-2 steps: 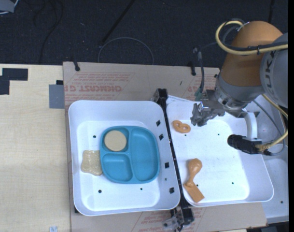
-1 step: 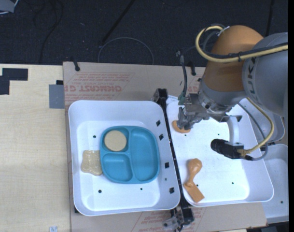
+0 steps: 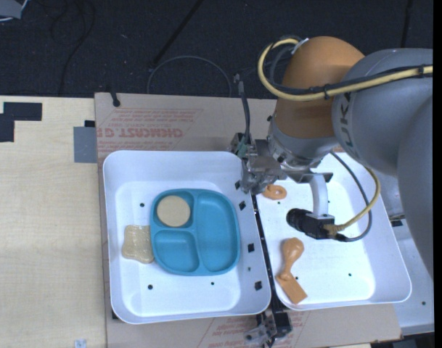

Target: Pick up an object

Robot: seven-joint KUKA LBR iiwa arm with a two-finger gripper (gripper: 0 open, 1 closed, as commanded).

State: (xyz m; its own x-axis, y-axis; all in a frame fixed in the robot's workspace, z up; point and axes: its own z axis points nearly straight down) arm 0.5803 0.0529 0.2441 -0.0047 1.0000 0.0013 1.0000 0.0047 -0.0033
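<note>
My gripper [image 3: 258, 174]: over the divide between the bins, at their far end; finger state cannot be determined.
Orange ring [image 3: 276, 192]: right bin [image 3: 380, 285], just beside my gripper.
Drumstick [image 3: 290, 268]: right bin, near edge.
Blue tray [image 3: 206, 249]: left bin [image 3: 126, 281].

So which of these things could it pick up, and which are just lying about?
Could be picked:
- orange ring
- drumstick
- round cracker
- pale biscuit

Lying about:
- blue tray, holding the cracker
- left bin
- right bin
- cardboard

The gripper hovers by the ring.
</note>
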